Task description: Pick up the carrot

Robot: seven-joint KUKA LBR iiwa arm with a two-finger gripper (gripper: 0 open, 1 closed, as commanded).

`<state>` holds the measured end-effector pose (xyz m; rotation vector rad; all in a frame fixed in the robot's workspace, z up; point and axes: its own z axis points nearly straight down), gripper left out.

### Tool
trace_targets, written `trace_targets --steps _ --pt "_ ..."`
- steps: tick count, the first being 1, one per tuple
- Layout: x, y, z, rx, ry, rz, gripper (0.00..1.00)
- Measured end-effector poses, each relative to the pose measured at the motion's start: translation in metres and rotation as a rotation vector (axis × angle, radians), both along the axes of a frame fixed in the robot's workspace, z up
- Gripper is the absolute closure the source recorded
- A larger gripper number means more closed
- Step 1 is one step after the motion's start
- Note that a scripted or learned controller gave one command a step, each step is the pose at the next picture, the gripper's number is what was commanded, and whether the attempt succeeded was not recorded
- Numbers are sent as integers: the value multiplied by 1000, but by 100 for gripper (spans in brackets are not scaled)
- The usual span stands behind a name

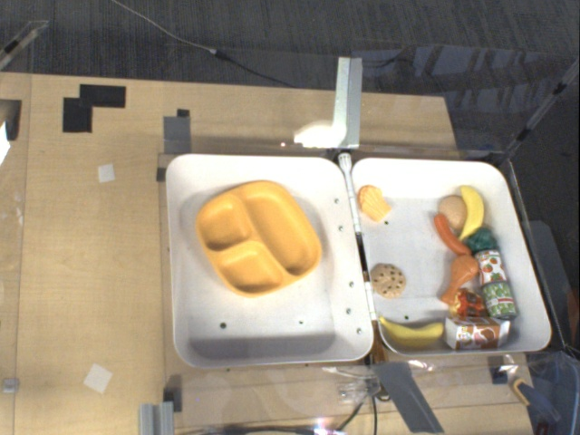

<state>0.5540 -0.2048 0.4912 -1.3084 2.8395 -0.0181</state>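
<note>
Bench (82, 270) bears left bin (272, 333), right bin (412, 243); carpet (272, 16) beyond.

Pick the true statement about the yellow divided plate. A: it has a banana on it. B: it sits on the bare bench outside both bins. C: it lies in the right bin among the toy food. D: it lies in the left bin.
D: the plate lies in the left bin, while the toy food, such as the cookie and a banana, is in the right bin.
</note>
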Motion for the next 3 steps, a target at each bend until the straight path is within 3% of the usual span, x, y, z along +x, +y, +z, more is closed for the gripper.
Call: trace_targets --steps 1,2,3 --pt "-63 52 -65 1 11 234 100" --pt "-26 5 -3 -5 7 421 100" --pt "-56 47 -115 3 16 407 100"
